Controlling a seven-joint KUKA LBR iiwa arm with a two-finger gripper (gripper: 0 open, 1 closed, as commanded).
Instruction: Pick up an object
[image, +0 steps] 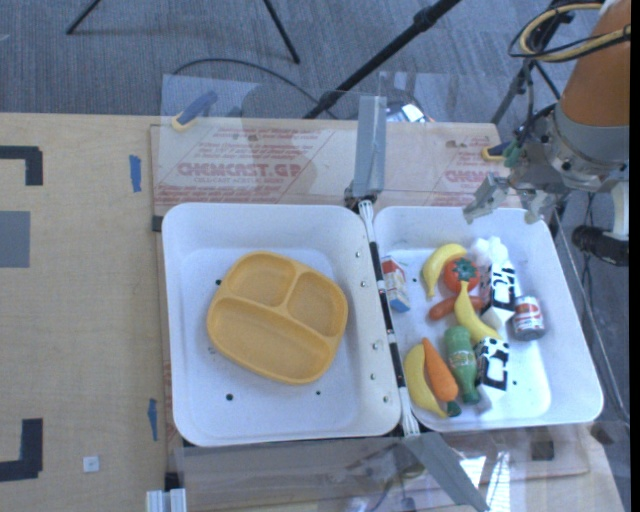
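Toys are crowding the right bin (570, 390): bananas (440, 266), carrot (438, 371), green bottle (461, 362); end effector (512, 200) is hovering open, holding nothing.

Single fixed view, set high above the bench and looking down at a slant. Far enough back to take in both shallow white plastic bins whole: the left bin (190, 300) near the middle of the frame, the right bin (570, 370) toward the right edge. Beyond the bins, at the top of the frame, grey carpeted floor (130, 50) crossed by thin black stand legs (285, 40). At left, a broad stretch of pale wooden benchtop (80, 300). Near edge of the bench cut off at the bottom of the frame. At upper right, the grey and orange robot arm (595, 90) reaching in, cropped by the frame edge. No second view, so no overlap to tell.
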